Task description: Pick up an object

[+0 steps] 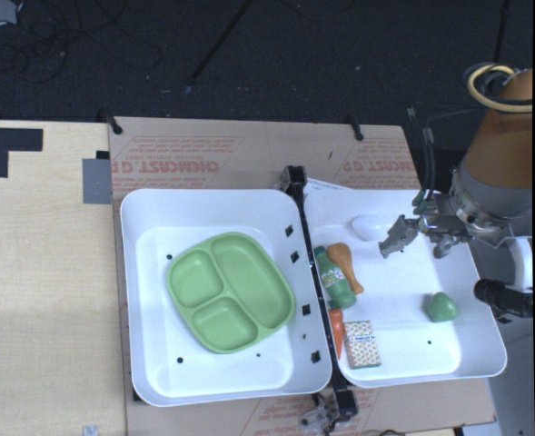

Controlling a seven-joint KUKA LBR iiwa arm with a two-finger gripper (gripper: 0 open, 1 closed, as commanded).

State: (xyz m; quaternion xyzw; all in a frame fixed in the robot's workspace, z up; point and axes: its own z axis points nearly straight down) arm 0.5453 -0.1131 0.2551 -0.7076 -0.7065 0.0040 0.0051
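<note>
The right bin holds several small objects. A white egg-shaped piece lies near its back left. A tan drumstick-shaped toy and a green bottle lie along the left wall, with an orange carrot and a small printed box in front of them. A green lump sits at the right. My gripper hangs above the bin's back right part, open, with nothing between its fingers. It is to the right of the white piece and behind the green lump.
The left bin carries a green divided plate. A black divider with clips runs between the bins. Cardboard lies under both bins, and a pale wooden bench top extends to the left.
</note>
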